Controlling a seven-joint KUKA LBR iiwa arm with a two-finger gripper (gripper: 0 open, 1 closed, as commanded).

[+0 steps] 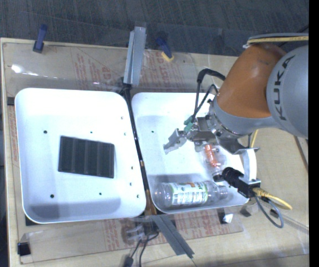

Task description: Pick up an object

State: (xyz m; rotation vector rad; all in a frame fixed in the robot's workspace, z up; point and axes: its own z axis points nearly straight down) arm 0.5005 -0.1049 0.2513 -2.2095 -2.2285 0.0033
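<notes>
You found the plastic bottle [190,194] lying on its side along the six-o'clock wall of the right bin [148,115], not yet lifted, so the whole pick remained. The gripper [176,141] hung above that bin's floor at the bottle's twelve o'clock, apart from it; whether it was released or clenched, you could not tell. The left bin [31,110] held a dark ribbed slab [87,157].
</notes>
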